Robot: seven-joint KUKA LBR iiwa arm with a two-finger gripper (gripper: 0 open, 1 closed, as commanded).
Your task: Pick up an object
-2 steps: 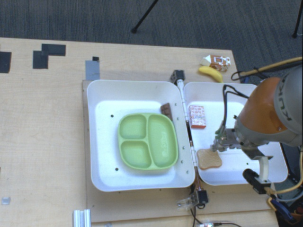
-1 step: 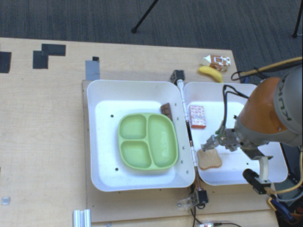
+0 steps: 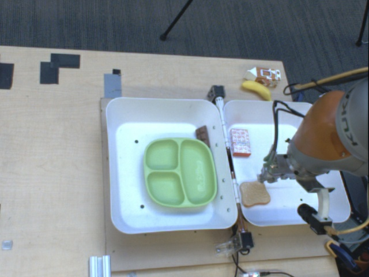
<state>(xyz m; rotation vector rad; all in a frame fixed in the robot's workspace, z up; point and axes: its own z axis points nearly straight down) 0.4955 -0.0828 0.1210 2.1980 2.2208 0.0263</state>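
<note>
In the right bin a tan slice of toast lies near the front left corner. A red and white carton lies flat further back by the left wall. My gripper hangs over the right bin, just right of and behind the toast, under the arm's orange band. In the left bin a green three-compartment plate lies flat, and a small brown block rests at its back right.
On the bench behind the right bin sit a yellow banana and a small box. Cables run along the right bin's back edge. A black clamp sits on the divider between the bins.
</note>
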